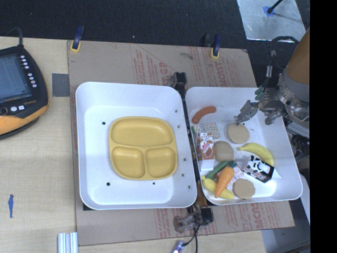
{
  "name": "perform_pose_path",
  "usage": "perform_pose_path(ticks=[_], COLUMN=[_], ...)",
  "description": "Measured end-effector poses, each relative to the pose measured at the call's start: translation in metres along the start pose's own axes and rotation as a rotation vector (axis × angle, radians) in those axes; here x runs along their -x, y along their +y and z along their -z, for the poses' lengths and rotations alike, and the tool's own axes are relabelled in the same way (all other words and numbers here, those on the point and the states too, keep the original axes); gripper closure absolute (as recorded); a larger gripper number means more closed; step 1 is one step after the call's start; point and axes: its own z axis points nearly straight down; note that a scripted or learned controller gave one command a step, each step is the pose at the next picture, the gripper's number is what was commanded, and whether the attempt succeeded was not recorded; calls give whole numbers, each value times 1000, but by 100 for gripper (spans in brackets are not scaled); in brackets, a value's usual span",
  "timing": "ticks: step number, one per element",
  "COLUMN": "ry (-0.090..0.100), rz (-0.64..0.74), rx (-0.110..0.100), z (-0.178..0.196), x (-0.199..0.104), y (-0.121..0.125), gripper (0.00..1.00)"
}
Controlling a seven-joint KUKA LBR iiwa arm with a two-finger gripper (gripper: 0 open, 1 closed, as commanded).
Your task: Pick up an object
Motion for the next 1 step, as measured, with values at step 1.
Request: perform_pose_path(ticks=[1], ry=[-1], rz=[0], rx=[2], z=[-111], x=[-36], y=[-25], gripper=[0])
